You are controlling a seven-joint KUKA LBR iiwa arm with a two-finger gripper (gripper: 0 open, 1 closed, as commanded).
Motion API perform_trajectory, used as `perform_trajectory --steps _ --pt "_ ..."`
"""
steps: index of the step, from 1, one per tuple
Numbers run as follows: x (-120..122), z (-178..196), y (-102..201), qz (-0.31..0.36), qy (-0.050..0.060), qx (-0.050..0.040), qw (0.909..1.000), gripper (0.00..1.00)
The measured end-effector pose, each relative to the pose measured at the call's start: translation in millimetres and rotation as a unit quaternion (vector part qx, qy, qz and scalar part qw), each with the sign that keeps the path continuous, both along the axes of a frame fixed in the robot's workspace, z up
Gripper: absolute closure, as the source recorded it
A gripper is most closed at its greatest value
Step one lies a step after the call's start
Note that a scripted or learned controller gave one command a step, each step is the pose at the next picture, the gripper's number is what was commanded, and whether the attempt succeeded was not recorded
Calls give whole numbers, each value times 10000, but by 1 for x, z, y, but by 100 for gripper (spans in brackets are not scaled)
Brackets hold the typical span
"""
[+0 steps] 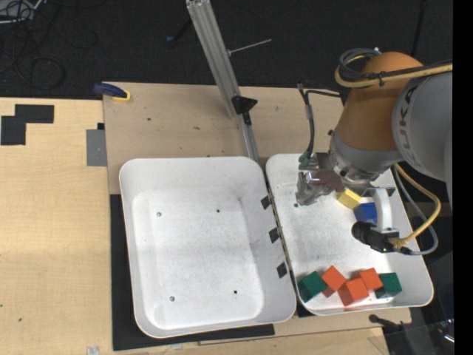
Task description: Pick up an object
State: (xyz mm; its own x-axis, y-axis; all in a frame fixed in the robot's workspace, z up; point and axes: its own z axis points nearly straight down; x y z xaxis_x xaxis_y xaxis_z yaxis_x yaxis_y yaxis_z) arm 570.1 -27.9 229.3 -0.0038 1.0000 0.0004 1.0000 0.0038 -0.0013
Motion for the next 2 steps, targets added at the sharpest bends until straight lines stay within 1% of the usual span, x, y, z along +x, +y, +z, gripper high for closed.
perform_trajectory --steps 1,2 --pt "14 -7 59 6 8 8 10000 100" --pt "31 5 109 0 -1 9 10000 100"
